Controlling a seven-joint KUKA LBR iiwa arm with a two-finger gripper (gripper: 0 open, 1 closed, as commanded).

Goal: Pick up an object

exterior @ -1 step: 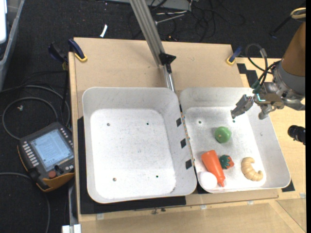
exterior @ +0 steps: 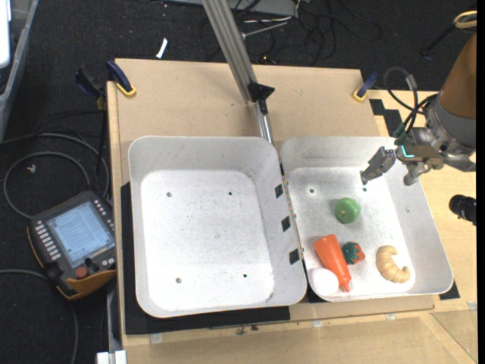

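Observation:
The right bin (exterior: 318, 152) holds a green round fruit (exterior: 348, 210), an orange carrot (exterior: 334, 261), a small red and green piece (exterior: 352, 252), a white round piece (exterior: 325, 281) and a tan croissant (exterior: 393, 264). My gripper (exterior: 394, 170) hangs at the bin's far right side, above and to the right of the green fruit. Its two fingers are spread apart with nothing between them.
The left bin (exterior: 151, 158) stands beside the right one on a wooden bench (exterior: 197, 97). A metal pole (exterior: 235, 44) slants down to the bins' far edge. A teach pendant (exterior: 74, 237) lies on the floor to the left.

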